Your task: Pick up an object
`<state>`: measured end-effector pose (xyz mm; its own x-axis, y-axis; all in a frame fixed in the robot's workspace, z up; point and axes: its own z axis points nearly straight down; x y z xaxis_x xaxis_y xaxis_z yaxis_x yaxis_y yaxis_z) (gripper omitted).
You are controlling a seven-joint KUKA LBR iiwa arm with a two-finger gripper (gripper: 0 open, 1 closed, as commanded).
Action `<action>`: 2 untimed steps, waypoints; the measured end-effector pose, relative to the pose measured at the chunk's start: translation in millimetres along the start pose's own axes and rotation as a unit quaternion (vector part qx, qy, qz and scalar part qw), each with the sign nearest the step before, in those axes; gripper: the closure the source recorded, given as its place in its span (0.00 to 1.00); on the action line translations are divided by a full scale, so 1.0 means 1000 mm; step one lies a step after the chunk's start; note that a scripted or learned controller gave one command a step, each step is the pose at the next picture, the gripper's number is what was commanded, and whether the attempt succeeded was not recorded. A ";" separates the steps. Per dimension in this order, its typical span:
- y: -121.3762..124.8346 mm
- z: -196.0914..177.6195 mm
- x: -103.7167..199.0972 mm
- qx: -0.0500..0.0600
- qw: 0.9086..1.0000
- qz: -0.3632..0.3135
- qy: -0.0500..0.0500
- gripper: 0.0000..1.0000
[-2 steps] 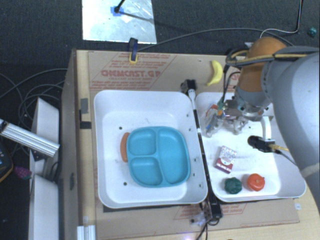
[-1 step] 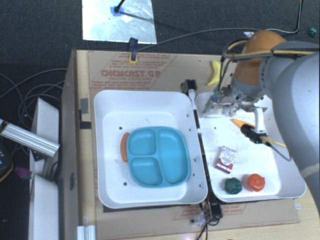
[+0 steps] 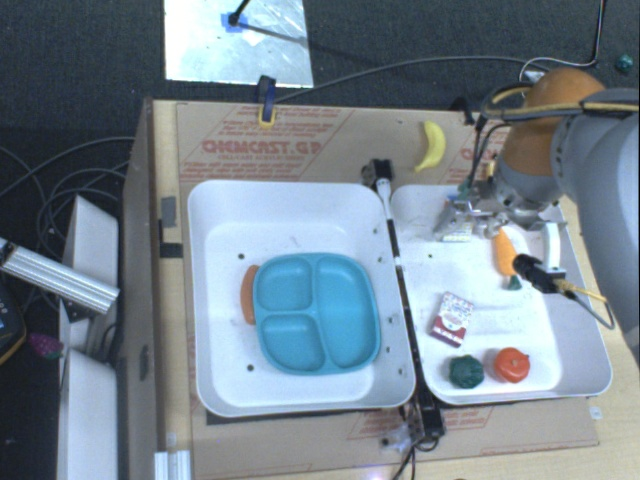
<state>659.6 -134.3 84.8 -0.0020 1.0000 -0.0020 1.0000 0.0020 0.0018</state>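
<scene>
My gripper hangs low over the far left corner of the right bin, with the grey arm reaching in from the right. An orange carrot with a green tip lies just right of the gripper. Nearer the front of that bin are a small red and white box, a dark green round item and a red-orange tomato-like item. I see nothing held in the gripper.
The left bin holds a blue divided plate with a brownish-orange sausage-like piece at its left edge. A yellow banana lies on the bench behind the right bin. A divider rail separates the bins.
</scene>
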 end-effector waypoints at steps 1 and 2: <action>0.010 -0.082 -0.032 -0.002 1.000 0.000 0.000 0.00; -0.023 0.001 -0.059 0.001 1.000 0.000 0.001 0.00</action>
<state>637.0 -193.6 84.0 -0.0012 1.0000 -0.0005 1.0000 0.0012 0.0002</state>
